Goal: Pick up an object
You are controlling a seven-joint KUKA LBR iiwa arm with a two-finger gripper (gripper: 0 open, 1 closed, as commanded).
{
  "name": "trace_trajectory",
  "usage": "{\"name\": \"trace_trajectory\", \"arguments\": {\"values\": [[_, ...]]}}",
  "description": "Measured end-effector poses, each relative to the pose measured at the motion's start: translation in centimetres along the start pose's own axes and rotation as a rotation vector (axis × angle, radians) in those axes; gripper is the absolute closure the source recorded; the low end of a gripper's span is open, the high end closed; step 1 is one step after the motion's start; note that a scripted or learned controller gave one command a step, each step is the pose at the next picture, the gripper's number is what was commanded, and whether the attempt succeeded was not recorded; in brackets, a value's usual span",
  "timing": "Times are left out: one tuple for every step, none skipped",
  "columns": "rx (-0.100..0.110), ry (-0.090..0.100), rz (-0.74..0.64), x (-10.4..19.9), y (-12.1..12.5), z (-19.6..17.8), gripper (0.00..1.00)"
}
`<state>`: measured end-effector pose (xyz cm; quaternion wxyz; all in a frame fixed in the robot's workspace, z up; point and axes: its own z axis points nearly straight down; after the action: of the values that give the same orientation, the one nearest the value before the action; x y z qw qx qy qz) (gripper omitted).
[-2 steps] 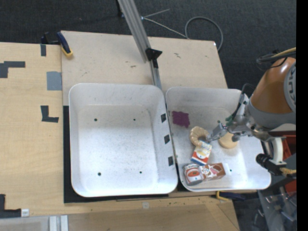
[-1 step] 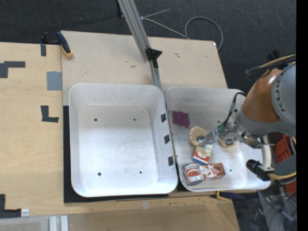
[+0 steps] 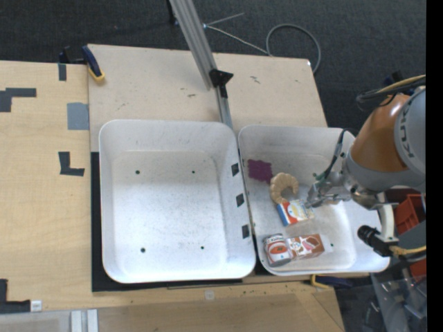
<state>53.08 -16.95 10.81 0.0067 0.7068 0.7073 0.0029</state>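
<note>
The right bin (image 3: 291,138) holds a purple block (image 3: 259,169), a tan curled piece (image 3: 284,184), a small blue, white and orange packet (image 3: 293,212) and a red and white packet (image 3: 295,247) near the front. My gripper (image 3: 317,194) reaches in from the right and sits low, just right of the blue and orange packet. The arm's orange band (image 3: 377,140) is above it.
The left bin (image 3: 166,199) lies beside the right one. A grey metal pole (image 3: 197,37) slants down to the bins' shared rim. Cables lie on the dark floor at the back. A yellow and blue clamp (image 3: 93,64) sits at the bench's back left.
</note>
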Motion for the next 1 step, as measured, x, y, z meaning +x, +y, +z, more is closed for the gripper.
{"name": "trace_trajectory", "arguments": {"values": [[0.011,0.004,-0.001,0.48,0.38,-4.34,1.00]]}}
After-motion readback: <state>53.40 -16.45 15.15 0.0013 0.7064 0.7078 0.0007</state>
